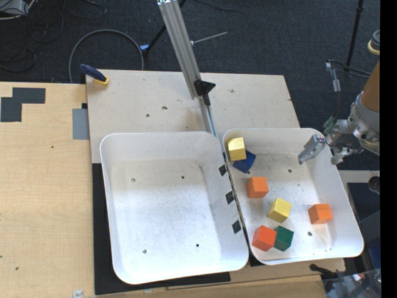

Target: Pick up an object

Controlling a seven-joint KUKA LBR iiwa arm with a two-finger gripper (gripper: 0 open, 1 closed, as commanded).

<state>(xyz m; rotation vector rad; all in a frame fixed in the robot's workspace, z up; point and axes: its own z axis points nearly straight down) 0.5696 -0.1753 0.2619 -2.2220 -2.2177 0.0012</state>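
**Claw hanging over the right bin's far edge, nothing in it**

Gripper (317, 146) is hanging at the upper right of the right bin (347, 228), with its metal fingers (308, 150) slanting down and left toward the bin floor. Nothing is lying between them, so it is carrying nothing; whether the jaws are standing apart or together I cannot tell from this angle.

All the candidates are sitting in the right bin. A yellow cube (236, 148) is resting against the dividing wall near the top, touching a blue block (245, 162) that is partly tucked under it. An orange cube (257, 187) is lying just below those, apart from them. A second yellow cube (279, 209) is sitting near the middle, alone. A lone orange cube (320, 213) is lying toward the right wall, nearest the claw. At the bottom a red-orange cube (264, 237) and a green cube (284, 238) are touching each other. The left bin (111, 166) is holding no blocks.

Judging risks: the touching pairs are looking hardest, since a finger coming down may be landing on the neighbour or pushing both aside. The cube by the divider is leaving little room for a finger on that side. Several cubes are lying turned relative to the bin, so jaws not lined up with flat faces may be squeezing corners and letting the block twist out. The blocks are looking small, hard-edged and smooth, likely light enough to skid on the bin floor.
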